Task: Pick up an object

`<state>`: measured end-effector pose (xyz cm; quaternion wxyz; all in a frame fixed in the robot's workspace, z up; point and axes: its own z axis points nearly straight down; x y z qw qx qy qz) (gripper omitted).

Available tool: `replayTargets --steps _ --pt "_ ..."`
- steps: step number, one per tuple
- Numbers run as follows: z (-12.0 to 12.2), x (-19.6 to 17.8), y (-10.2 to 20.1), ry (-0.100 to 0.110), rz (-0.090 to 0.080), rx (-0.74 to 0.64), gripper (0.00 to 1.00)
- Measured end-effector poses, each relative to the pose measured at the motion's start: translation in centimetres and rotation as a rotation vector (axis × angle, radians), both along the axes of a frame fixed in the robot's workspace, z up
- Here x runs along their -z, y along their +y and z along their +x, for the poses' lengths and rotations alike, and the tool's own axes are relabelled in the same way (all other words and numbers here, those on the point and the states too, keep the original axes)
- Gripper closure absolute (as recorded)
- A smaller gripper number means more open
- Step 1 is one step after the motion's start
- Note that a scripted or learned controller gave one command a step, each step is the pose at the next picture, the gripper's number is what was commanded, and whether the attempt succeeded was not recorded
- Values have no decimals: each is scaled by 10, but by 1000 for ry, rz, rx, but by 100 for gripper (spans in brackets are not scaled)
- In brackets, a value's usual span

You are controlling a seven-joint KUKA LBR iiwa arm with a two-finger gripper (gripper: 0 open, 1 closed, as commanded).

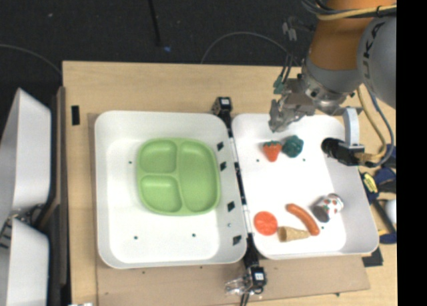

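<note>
A: Where are the pick candidates?
B: All in the right bin (353, 231). Upper part: an orange-red carrot-like toy (271, 151) touching a teal lump (292, 145). Lower part: orange disc (265, 223), sausage (303, 217), cone-shaped piece (294, 234), grey-white object (327, 207).

A: Gripper?
B: The gripper (279, 123) sits just above the carrot toy in frame, near the bin's upper rim. Nothing visibly between the fingers. Can't tell whether they're spread or pressed together; they merge into one grey blur.

A: Anything else hard to read?
B: The grey-white object's shape is unclear. The wrist and orange band (343, 25) run off the top right. A black part (337, 150) at the bin's right edge is partly cut by cables.

A: Room to move?
B: The middle of the right bin is bare white between the two clusters. Disc sits close to the left wall, cone near the lower rim. The left bin (113, 231) holds a green divided plate (179, 175) centred, well apart from its walls.
</note>
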<state>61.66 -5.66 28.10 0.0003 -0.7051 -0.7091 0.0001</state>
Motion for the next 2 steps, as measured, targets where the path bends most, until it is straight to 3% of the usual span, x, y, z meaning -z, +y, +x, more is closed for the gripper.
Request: replayTargets --steps 2 --pt "15 3 102 -3 0 -1 100"
